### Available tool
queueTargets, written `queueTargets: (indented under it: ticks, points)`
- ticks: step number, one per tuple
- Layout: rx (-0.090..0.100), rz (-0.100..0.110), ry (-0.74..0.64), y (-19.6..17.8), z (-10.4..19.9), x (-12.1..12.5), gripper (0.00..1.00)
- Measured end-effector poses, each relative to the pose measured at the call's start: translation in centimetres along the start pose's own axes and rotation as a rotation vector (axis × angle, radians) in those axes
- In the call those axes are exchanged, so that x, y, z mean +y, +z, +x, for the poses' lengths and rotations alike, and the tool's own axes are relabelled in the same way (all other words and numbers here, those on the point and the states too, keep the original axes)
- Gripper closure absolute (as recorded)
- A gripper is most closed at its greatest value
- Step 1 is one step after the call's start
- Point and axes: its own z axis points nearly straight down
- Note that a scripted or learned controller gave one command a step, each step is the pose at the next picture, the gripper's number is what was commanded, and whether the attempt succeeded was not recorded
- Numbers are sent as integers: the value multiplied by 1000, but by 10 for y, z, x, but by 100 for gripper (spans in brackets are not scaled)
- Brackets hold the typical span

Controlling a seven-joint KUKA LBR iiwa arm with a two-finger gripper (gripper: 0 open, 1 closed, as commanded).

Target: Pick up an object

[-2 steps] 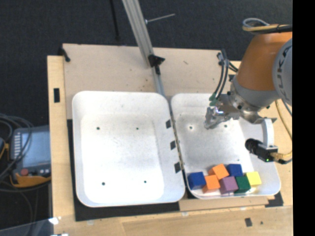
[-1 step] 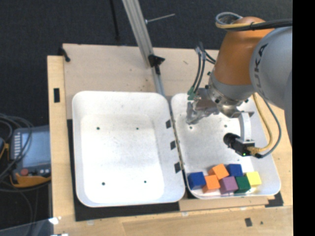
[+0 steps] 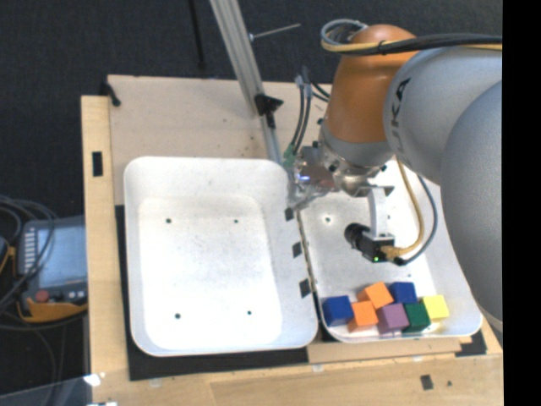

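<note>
From my seat I see the arm reaching over the right bin, its orange band above the bin's far end. The gripper sits low at the bin's far left corner, close to the wall shared with the left bin. I cannot tell whether the gripper is spread or pressed together; the wrist and cabling hide it, and I see nothing held in it.

The blocks are all clustered at the near end of the right bin, well apart from the gripper. A blue block is leftmost in the bin's near left corner, with an orange block touching it. A second orange block and a second blue block sit just behind, slightly farther into the bin. A purple block and a green block lie along the near wall, and a yellow block is at the bin's near right.

A slanted metal post rises beyond the right bin's far left corner.
</note>
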Motion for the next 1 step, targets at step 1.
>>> queueTargets:
  ticks: [1]
  points:
    - [0,-1,0,12,50,21,100]
